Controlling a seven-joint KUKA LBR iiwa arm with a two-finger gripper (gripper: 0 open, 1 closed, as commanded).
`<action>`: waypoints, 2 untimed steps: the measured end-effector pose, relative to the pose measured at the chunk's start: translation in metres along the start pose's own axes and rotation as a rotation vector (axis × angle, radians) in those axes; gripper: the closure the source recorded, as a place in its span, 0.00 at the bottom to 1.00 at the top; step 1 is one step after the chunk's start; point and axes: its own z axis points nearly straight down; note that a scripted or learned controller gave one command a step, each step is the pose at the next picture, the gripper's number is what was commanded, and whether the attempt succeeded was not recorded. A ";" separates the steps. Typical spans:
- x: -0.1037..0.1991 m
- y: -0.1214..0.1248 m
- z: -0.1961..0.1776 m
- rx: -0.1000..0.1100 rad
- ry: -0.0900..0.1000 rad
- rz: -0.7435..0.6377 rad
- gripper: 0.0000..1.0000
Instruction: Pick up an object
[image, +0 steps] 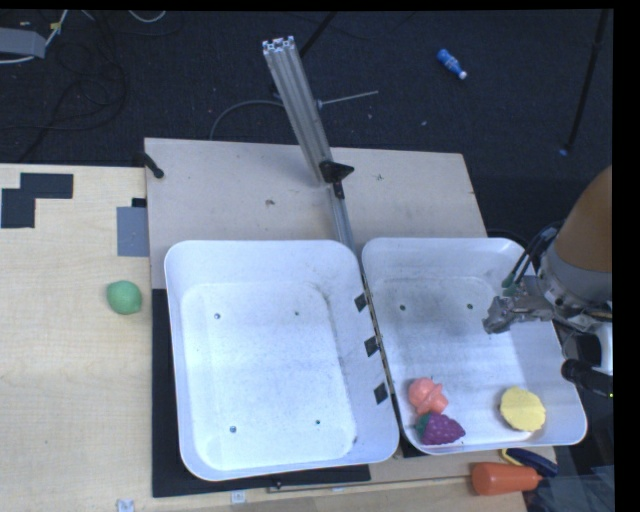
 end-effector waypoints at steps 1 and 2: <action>0.006 0.009 -0.052 -0.001 0.000 0.000 1.00; 0.005 0.008 -0.114 -0.001 0.000 0.000 1.00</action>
